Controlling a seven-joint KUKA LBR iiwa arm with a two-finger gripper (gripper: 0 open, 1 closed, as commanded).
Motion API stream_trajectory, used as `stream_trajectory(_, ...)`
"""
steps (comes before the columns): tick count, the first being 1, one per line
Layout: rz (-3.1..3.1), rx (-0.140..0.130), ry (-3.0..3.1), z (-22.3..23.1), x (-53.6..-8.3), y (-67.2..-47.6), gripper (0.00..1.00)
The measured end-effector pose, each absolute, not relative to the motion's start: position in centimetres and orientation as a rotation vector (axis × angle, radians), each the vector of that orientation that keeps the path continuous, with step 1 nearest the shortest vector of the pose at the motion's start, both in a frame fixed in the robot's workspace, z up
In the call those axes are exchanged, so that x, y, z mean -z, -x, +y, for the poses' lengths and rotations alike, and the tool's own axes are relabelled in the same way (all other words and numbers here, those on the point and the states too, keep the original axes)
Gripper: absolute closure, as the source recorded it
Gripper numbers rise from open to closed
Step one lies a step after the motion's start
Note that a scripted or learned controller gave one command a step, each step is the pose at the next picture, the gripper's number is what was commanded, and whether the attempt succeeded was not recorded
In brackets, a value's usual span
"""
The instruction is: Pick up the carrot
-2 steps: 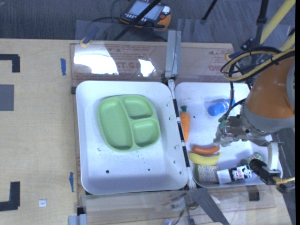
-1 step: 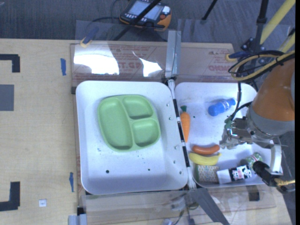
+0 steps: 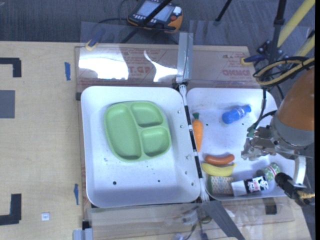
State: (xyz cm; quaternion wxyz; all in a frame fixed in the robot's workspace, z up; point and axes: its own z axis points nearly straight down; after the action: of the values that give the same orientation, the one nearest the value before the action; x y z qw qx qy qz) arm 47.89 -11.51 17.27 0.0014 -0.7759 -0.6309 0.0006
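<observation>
The carrot (image 3: 198, 132), orange with a small green top, lies lengthwise along the left wall of the right bin (image 3: 214, 98). My gripper (image 3: 256, 148) hangs over the right part of that bin, well to the right of the carrot and apart from it. Nothing shows between its fingers. The arm with its orange band (image 3: 300, 109) enters from the right edge.
In the right bin lie a blue bottle (image 3: 235, 113), a red sausage (image 3: 219, 159), a yellow banana (image 3: 218, 169), a white bottle with a black-and-white label (image 3: 256, 185) and a small green can (image 3: 271, 172). A green divided plate (image 3: 137, 130) rests in the left bin (image 3: 95, 149).
</observation>
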Motion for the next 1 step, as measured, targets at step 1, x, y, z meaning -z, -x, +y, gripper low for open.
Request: stream_trajectory(1,-1.46,-0.002,2.781,-5.64,-18.38,-47.94,1.0)
